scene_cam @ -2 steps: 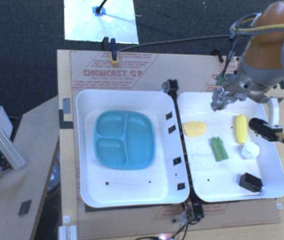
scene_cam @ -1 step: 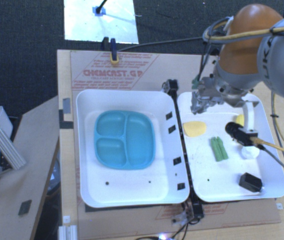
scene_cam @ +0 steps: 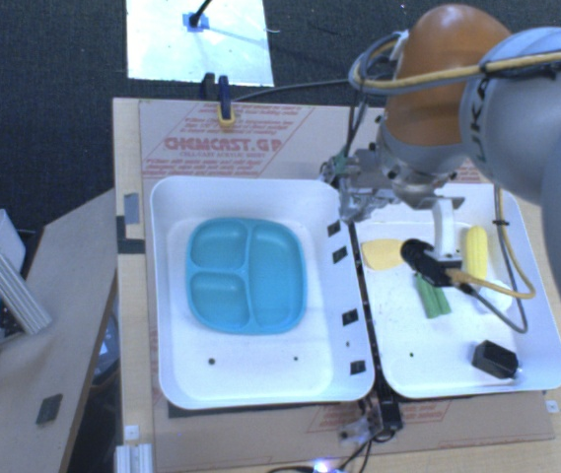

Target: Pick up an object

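Note:
The right bin (scene_cam: 531, 363) holds a flat yellow slice (scene_cam: 381, 254) near its left wall, a yellow corn cob (scene_cam: 476, 248) further right, a green vegetable piece (scene_cam: 434, 297) in the middle and a small black block (scene_cam: 495, 359) at the front right. My gripper (scene_cam: 355, 203) hangs low over the far end of the wall between the two bins, just beyond the yellow slice. I see nothing held in it. The arm's grey body and orange band cover the back of the right bin.
A blue divided plate (scene_cam: 247, 274) lies in the middle of the left bin (scene_cam: 176, 363). Black clips (scene_cam: 348, 317) line the wall where the bins meet. A pale metal bar (scene_cam: 4, 274) rests on the side table at the left.

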{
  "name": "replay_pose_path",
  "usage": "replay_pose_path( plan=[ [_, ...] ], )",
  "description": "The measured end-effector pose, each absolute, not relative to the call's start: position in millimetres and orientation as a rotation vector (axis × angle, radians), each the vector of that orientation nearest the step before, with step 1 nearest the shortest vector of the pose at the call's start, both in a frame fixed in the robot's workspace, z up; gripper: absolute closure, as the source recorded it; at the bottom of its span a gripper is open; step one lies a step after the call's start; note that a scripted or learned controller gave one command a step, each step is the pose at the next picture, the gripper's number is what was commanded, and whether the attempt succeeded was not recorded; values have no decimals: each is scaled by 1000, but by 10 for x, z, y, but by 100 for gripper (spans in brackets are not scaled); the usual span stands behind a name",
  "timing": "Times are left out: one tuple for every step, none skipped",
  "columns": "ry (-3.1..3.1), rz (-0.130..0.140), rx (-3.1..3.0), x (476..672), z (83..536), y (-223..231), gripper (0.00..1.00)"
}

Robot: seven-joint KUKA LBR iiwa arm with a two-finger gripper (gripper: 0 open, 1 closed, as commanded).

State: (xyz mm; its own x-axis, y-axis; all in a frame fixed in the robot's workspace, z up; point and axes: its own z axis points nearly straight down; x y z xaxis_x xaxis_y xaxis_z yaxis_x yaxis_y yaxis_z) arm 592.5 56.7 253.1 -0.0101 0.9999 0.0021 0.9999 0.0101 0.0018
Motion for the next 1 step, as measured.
replay_pose_path(
  plan=[
    [-2231, -2, -2211, 5934, 2407, 1021, 100]
  ],
)
